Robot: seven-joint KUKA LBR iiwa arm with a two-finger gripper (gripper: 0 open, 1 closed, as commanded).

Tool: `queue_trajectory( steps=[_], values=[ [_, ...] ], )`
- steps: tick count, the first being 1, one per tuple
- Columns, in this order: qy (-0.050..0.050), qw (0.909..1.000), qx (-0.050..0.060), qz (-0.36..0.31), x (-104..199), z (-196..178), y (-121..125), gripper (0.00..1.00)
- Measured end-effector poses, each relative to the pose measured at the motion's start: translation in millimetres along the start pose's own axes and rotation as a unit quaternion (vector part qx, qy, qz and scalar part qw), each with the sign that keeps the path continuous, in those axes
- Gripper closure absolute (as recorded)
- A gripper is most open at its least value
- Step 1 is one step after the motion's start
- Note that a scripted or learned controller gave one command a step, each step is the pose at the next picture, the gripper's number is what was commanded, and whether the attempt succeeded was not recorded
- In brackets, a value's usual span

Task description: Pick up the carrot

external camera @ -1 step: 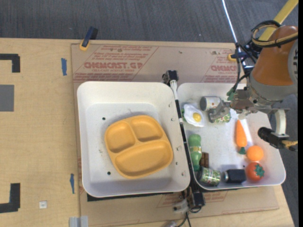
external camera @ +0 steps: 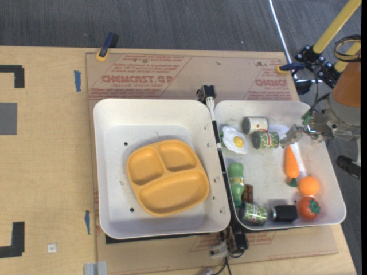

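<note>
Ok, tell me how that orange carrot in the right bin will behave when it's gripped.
The tapered orange carrot looks like smooth moulded plastic, so probably stiff, light and a bit slippery. Its round, narrowing body may roll or squirt sideways. The round orange fruit close by its lower end could get nudged.

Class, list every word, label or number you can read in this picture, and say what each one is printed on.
"CHEMCAST GP": red print on the brown sheet under the bins, at upper left.
"CHEMCAST": the same print at upper right, partly cut off by the right bin.
Smaller red lines around both: too blurred to read.
Labels on the cans in the right bin: too small to read.
</note>
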State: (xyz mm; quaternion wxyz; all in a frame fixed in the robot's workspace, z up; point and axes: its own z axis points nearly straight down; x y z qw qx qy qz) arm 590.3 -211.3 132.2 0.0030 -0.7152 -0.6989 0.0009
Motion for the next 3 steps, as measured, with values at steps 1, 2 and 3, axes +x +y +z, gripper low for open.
queue_trajectory(
  steps=[1, 2, 3],
  values=[
    [-0.001, 0.9869, -0.002, -0.161, 12.7, 49.4, -44.6, 0.00],
    [-0.001, 0.9870, -0.002, -0.161, 12.7, 41.9, -43.3, 1.00],
    [-0.001, 0.9999, 0.000, -0.015, 74.0, -8.1, -1.8, 1.00]
  ],
)
